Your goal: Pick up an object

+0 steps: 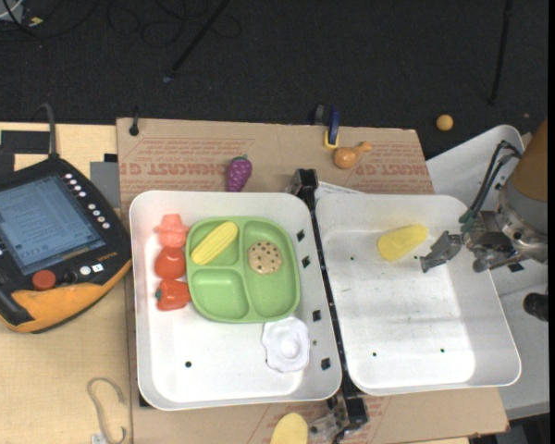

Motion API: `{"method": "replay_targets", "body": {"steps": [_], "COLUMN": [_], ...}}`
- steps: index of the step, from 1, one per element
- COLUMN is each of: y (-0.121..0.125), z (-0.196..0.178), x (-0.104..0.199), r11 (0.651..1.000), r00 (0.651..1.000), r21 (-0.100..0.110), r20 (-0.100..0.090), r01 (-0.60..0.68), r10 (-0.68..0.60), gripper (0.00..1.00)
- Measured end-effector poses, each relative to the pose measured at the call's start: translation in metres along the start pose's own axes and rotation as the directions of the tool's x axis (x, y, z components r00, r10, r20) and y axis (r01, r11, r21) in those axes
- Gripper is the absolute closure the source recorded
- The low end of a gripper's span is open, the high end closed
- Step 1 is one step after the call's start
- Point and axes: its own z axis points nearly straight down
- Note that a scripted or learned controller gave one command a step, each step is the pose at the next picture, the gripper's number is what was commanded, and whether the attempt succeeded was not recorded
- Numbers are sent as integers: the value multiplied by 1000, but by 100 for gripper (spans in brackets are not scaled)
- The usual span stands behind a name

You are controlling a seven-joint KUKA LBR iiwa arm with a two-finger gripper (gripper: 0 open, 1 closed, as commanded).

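Two white bins side by side on cardboard. Right bin (416,363): a yellow object (402,241) lies near its upper middle, resting on the bin floor. Gripper (441,251) sits just right of it, low over the bin, apart from the object; nothing between its fingers, which look spread, one dark finger (434,255) pointing toward the yellow piece. Left bin (157,368): green divided tray (231,294) holding a corn cob (213,241) and a cookie (265,257); red and pink toys (170,262) beside the tray's left edge; white fried egg (286,345) below it. Teach pendant (46,239) at far left on the bench.
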Motion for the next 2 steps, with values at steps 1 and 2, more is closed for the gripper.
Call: {"method": "replay_targets", "body": {"steps": [1,2], "y": [2,5], "z": [-7,52], "x": [0,-7], "r11": [1000,1000], "r00": [1000,1000], "r21": [-12,-8], "r20": [2,1], "r01": [2,3], "r10": [-2,-3], "gripper": [0,0]}}
